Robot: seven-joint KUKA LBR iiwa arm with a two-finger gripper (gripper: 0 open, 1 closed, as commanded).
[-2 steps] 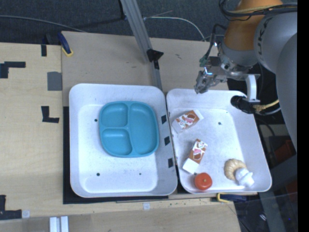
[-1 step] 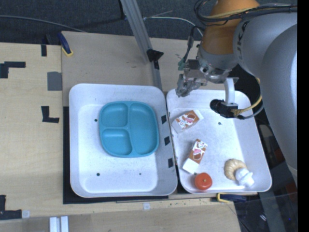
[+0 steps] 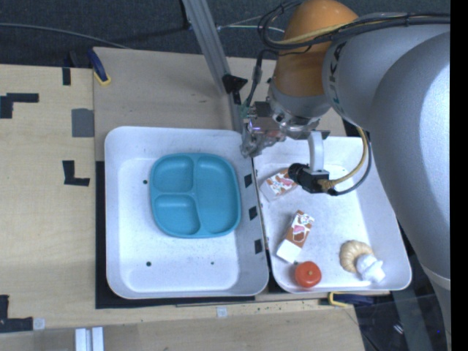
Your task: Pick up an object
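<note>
My gripper [image 3: 252, 142] hangs over the rim between the two bins, at the far left corner of the right bin [image 3: 380, 218]. Just in front of it and to the right lies a small red-and-white packet [image 3: 278, 184]. Further forward in the same bin are a brown-and-white carton [image 3: 296, 235], lying tilted, a red tomato [image 3: 308, 273] and a tan croissant [image 3: 355, 254] with a white piece beside it. None of these objects touches the gripper.
The left bin [image 3: 131, 262] holds a blue divided plate [image 3: 195, 195]. A black cable fitting [image 3: 311, 177] hangs off the wrist over the right bin. A grey metal post [image 3: 208, 35] rises behind the bins. The arm covers the right bin's far right side.
</note>
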